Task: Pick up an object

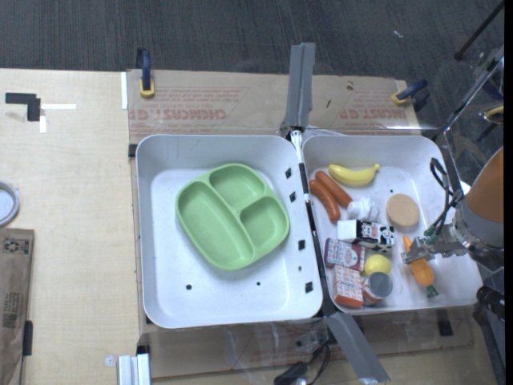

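At the lower right of the frame, the gripper (418, 252) hangs just above the orange carrot (422, 274) in the right bin (449, 298); I cannot tell its grip, and the crowded toys nearby could make it slip.

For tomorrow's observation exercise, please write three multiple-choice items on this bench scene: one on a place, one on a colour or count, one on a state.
1. Where does the banana lie?
A. left bin
B. right bin
C. on the bench

2. What colour is the divided plate?
A. green
B. red
C. blue

3. How many compartments of the divided plate hold food?
A. two
B. three
C. none

Answers:
1 B, it lies near the right bin's far wall.
2 A, it is pale green.
3 C, all three compartments are bare.
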`<state>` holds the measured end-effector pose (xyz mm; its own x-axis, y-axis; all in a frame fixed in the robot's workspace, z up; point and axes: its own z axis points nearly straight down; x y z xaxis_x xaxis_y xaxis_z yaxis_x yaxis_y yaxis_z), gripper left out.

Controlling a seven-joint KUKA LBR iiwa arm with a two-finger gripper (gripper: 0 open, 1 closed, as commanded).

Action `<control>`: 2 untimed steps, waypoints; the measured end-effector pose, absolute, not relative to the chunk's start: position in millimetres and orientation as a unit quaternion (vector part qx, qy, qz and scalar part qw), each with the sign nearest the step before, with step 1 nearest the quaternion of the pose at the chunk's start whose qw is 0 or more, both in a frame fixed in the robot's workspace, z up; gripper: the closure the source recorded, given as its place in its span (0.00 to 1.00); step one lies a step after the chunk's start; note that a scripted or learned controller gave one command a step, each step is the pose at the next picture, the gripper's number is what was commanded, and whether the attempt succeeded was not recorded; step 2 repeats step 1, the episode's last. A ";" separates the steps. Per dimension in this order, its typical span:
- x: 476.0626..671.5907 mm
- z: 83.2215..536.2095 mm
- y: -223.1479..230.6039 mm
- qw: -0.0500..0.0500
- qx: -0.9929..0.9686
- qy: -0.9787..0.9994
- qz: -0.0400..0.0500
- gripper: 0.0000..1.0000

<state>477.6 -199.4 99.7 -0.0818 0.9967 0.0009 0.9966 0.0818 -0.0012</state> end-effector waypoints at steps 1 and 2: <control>490.2 201.5 -173.6 0.000 -0.703 -0.711 0.001 1.00; 490.2 201.5 -173.6 0.000 -0.703 -0.711 0.001 1.00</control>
